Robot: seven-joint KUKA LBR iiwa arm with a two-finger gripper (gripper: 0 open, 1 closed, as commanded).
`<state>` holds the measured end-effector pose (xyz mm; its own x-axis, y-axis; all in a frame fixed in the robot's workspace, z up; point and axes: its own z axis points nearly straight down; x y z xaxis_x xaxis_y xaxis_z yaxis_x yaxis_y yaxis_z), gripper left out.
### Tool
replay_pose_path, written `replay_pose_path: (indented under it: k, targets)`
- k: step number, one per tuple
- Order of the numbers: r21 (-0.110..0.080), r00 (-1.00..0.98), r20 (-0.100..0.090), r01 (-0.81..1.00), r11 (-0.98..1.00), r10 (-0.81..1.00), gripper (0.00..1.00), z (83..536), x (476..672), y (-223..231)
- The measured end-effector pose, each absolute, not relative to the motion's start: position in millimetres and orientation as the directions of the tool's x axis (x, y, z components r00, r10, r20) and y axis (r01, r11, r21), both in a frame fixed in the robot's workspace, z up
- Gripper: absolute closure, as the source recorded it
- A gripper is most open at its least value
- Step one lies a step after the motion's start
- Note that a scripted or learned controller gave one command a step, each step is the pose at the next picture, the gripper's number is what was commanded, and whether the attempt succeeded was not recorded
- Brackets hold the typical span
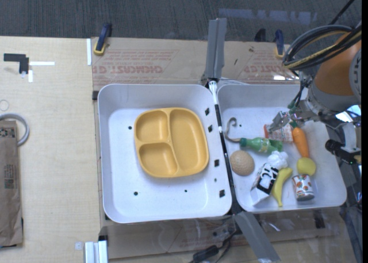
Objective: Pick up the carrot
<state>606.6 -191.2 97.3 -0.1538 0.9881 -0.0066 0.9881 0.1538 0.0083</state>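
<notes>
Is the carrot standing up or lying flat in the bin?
Lying flat. The carrot rests lengthwise on the right bin's floor, beside the green bottle.

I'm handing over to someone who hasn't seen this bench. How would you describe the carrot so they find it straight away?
Look in the right-hand white bin, the one crowded with small items, not the one holding the yellow divided plate. Near its far right side, just below the gripper, lies the carrot. It is the only orange, tapered piece there, with a green bottle to its left and a yellow lemon just below it.

A yellow divided plate (171, 141) sits in a white bin (109, 158); the orange carrot (300, 142) neighbours a green bottle (260, 144) and yellow banana (281, 185).
</notes>
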Motion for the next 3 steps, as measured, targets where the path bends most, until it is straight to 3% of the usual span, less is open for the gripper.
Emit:
replay_pose_path:
  k: [1, 2, 3]
  targets:
    - [0.014, 0.006, 0.009, 1.000, -0.006, 1.000, 0.00, 97.6, 586.4, -212.6]
    - [0.015, 0.008, 0.007, 1.000, -0.008, 1.000, 0.00, 97.9, 558.4, -212.9]
    - [-0.003, 0.109, -0.001, 0.994, -0.109, 0.994, 0.00, 190.3, 539.2, -189.9]
